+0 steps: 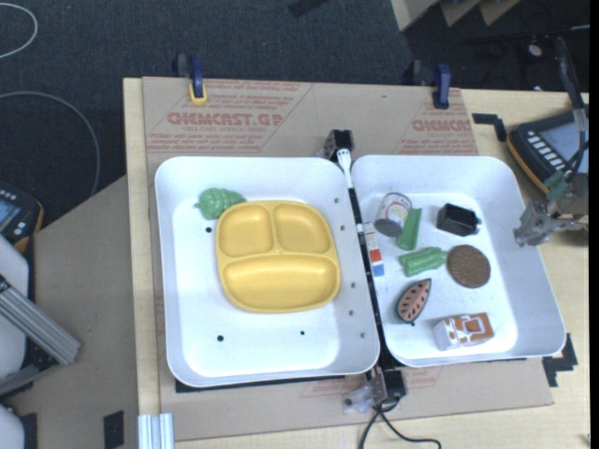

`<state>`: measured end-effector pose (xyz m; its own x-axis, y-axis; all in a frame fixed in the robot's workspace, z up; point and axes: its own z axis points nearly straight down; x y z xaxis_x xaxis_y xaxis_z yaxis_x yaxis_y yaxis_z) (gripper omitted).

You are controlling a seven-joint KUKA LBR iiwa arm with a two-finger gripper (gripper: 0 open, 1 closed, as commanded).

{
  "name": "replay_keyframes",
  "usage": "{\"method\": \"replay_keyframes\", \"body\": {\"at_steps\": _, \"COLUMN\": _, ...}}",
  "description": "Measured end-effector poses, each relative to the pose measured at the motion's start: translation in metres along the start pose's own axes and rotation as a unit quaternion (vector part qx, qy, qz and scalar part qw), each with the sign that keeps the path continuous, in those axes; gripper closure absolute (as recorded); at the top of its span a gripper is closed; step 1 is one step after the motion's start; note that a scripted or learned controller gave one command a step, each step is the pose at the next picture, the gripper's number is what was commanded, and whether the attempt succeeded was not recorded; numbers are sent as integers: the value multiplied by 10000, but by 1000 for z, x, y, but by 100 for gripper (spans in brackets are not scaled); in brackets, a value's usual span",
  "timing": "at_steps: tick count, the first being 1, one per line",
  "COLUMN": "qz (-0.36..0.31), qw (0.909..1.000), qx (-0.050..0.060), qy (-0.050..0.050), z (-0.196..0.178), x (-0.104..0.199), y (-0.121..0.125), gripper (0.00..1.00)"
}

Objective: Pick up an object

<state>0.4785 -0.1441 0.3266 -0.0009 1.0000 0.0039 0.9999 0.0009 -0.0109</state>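
Landmark: yellow divided plate (277, 267), in left bin (178, 279)
Objects: all in right bin (524, 297), right of plate; brown disc (468, 266), black block (457, 219), green pieces (421, 260)
Gripper (538, 230): far right of plate, at right bin's outer rim; jaw state cannot tell
Progress: nothing lifted; pick not yet made

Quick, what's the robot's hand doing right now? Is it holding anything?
Hand: at the right edge of the right bin, over its rim. Whether it is open or closed cannot be told. No object is seen in it.
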Motion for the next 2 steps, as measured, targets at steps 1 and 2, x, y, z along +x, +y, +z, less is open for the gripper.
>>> {"method": "replay_keyframes", "body": {"at_steps": 1, "qz": -54, "qw": 10000, "qx": -11, "qy": 5, "z": 59, "x": 108, "y": 1, "gripper": 100}}
{"method": "replay_keyframes", "body": {"at_steps": 2, "qz": -34, "qw": 10000, "qx": -40, "qy": -8, "z": 58, "x": 170, "y": 1, "gripper": 100}}
